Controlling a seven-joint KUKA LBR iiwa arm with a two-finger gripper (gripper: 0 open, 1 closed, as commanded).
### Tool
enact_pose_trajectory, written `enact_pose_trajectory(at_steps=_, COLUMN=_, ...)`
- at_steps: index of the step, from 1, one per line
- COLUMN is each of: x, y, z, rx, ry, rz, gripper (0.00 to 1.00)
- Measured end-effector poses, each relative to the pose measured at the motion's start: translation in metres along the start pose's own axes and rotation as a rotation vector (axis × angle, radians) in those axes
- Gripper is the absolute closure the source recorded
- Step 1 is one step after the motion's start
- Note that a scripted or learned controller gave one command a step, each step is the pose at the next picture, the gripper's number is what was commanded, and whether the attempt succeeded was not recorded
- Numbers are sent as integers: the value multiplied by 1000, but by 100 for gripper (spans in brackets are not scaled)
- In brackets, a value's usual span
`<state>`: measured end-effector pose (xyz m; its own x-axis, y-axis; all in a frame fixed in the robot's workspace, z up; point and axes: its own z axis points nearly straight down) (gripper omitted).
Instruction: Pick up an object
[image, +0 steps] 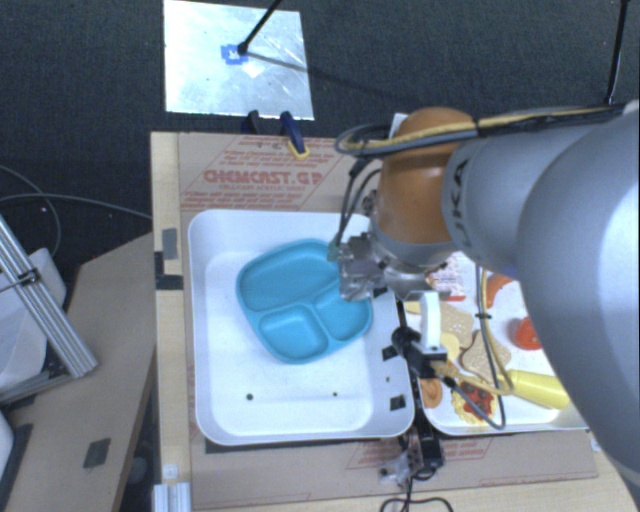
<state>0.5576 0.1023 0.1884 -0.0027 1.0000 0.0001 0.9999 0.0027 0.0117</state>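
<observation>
A blue divided plate (290, 300) lies in the left white bin (215, 330), toward its back right. My gripper (353, 278) hangs low over the plate's right rim, at or just above its edge. The grey arm with its orange band covers the strip between the two bins. Whether anything is held cannot be made out.
The right bin (520, 428) holds toy food: a yellow banana-like piece (535, 385), a red piece (525, 332), a tan bread slice (470, 350) and other small items, partly hidden by the arm. Brown cardboard (260, 175) lies under both bins.
</observation>
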Motion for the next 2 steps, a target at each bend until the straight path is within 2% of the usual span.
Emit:
enact_pose_trajectory(at_steps=1, x=49, y=-33, z=-86, rx=4, ry=5, rz=-7, gripper=100)
enact_pose_trajectory(at_steps=2, x=60, y=12, z=38, rx=14, ry=-1, rz=-1, gripper=100)
